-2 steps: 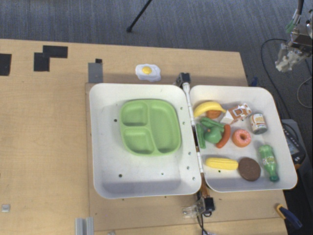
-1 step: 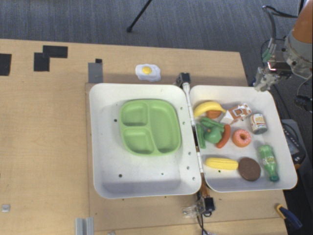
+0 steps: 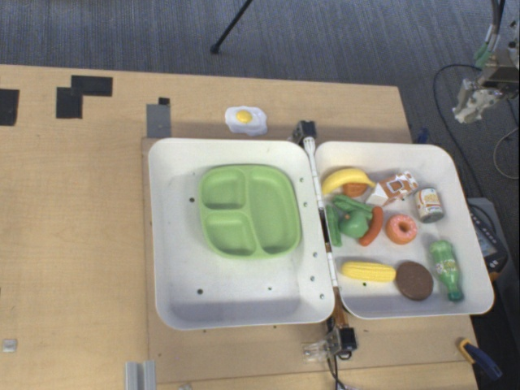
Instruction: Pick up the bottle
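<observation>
The bottle is green and lies on its side in the right bin, near that bin's front right corner, its cap end pointing to the front. A brown round patty lies just left of it. My gripper hangs far off at the upper right, over the floor beyond the bench and well away from the bottle, with nothing seen in it.
The right bin also holds a banana, green pepper, red sausage, donut, can, small carton and corn cob. A green divided plate sits in the left bin. A toy fried egg lies behind the bins.
</observation>
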Motion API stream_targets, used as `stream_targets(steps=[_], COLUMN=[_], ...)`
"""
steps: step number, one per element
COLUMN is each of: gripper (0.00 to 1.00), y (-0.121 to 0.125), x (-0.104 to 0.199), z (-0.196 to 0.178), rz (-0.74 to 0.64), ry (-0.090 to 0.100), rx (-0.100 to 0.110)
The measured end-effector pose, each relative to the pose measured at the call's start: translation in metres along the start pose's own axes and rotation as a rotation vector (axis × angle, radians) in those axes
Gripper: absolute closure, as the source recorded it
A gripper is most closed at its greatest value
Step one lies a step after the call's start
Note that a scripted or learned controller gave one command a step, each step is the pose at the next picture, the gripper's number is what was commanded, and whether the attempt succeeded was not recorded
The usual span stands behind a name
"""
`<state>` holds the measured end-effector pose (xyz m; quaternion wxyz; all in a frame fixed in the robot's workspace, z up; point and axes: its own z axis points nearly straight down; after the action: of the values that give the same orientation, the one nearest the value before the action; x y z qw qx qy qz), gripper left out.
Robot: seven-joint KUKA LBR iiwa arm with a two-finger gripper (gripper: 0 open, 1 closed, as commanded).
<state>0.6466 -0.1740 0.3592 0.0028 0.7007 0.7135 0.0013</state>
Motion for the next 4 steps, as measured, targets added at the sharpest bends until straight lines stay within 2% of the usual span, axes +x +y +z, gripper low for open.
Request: stream_targets(steps=[1, 2, 3, 4], gripper=[1.00, 1.00, 1.00, 0.00], y=[-0.086, -0.063, -0.082, -0.082], x=[0.059, 0.002, 0.094, 0.093], z=[0.039, -0.012, 0.072, 0.072], rz=[-0.096, -0.050, -0.441, -0.440], ry=[0.002, -0.001, 0.003, 0.003], rx=[0.004, 0.000, 0.003, 0.002])
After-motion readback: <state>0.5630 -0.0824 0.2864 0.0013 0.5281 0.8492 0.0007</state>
